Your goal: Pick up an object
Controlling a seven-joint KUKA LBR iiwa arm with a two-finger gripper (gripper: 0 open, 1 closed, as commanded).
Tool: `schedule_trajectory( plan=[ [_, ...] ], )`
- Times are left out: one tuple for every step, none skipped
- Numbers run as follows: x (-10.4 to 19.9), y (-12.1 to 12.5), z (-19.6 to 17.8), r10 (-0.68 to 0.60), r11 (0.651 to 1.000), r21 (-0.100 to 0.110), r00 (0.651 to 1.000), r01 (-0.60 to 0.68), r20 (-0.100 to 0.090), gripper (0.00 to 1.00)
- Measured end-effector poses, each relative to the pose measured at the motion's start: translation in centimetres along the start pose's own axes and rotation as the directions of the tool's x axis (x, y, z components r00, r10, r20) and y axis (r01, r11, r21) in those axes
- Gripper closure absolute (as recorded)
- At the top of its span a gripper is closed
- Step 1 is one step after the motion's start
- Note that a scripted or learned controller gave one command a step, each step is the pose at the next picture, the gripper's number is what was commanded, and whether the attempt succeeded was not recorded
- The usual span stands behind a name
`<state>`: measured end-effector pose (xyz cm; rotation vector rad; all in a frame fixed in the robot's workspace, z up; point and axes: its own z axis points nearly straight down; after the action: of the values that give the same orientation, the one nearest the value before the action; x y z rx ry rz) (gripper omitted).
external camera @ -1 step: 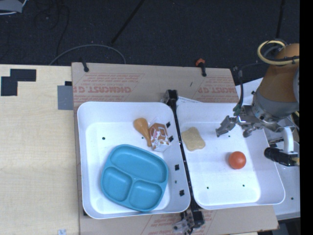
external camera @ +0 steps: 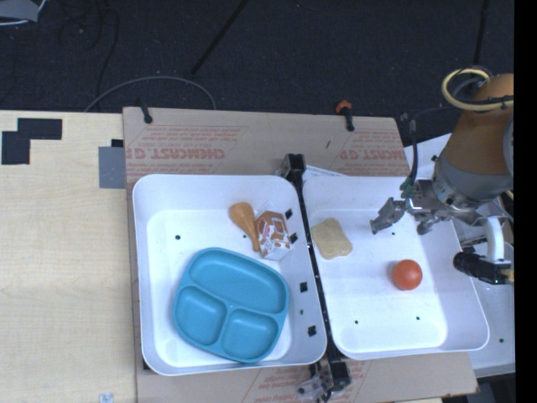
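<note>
Two shallow white plastic bins side by side, left bin [external camera: 159, 225] and right bin [external camera: 453, 330]. Nearest, in the left bin: blue three-compartment plastic tray [external camera: 231, 303]. Farther back there, small brown-and-white wrapped packet [external camera: 273, 233] touching a tan wooden spoon [external camera: 246, 222]. Right bin: round red ball [external camera: 407, 274] mid-floor, pale beige sponge-like lump [external camera: 331, 238] near the divider. Grey gripper [external camera: 388, 217] hovers over the far part, nothing between fingers; spread or pressed together, cannot tell.
</note>
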<state>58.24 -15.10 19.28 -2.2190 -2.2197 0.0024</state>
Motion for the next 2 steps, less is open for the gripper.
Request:
schedule_trajectory(
  plan=[
    [0.5, 0.6, 4.7, -0.003, 1.000, 0.004, 1.000, 0.003, -0.001, 0.00],
    [0.6, 0.6, 9.9, 0.001, 1.000, 0.000, 1.000, -0.001, 0.000, 0.00]
  ],
)
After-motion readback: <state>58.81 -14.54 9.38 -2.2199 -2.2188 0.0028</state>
